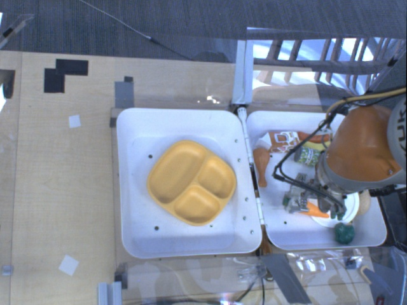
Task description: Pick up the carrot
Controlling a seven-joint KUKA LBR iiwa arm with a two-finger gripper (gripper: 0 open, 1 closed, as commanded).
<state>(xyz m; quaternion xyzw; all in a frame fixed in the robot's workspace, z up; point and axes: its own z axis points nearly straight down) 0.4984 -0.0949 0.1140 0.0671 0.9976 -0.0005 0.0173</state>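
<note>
Two white bins side by side. Left bin: one yellow three-compartment plate. Right bin: one orange carrot, short and tapered, on a white dish near the front; one dark green round item just right of it; one printed packet at the far side; one tan item against the left wall. Gripper touching the carrot's left end; finger spread impossible to tell.

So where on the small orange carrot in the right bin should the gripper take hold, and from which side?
Probably across the middle of the small orange carrot, coming straight down. It lies flat on a white plate, long axis roughly left to right, so closing across its narrow width looks safest. The gripper sits right at its left end, hiding part of it.
</note>
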